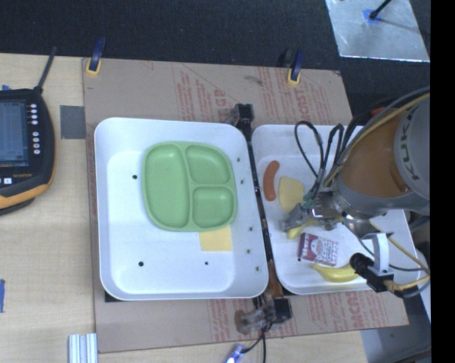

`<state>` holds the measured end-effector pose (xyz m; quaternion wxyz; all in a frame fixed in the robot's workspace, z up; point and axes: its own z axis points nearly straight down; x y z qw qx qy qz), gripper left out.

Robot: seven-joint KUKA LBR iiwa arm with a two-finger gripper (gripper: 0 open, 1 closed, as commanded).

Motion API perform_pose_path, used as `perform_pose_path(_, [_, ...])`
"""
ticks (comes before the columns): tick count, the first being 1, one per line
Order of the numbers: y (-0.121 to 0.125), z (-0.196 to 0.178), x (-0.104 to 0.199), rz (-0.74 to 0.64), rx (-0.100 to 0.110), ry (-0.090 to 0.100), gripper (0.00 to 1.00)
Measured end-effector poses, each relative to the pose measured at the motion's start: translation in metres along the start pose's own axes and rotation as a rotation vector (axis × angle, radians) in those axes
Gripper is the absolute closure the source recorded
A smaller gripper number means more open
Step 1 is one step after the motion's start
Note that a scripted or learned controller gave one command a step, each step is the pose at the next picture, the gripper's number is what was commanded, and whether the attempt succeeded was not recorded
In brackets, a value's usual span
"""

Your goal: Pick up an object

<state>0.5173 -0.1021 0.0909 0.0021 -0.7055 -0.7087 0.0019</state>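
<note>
Over the right bin (288, 138), the metal jaws (301, 219) hover above a yellow wedge (290, 193), their opening unclear.

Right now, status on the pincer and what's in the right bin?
Pincer low in right bin, finger state unclear. Nothing seen held. Sausage, yellow wedge, red packet, banana lie close around it.
</note>
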Motion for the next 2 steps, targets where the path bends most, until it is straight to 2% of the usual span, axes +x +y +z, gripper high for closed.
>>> perform_pose_path(1, [0.000, -0.010, -0.001, -0.002, 0.001, -0.002, 1.00])
perform_pose_path(2, [0.057, -0.102, 0.080, 0.000, -0.003, 0.001, 1.00])
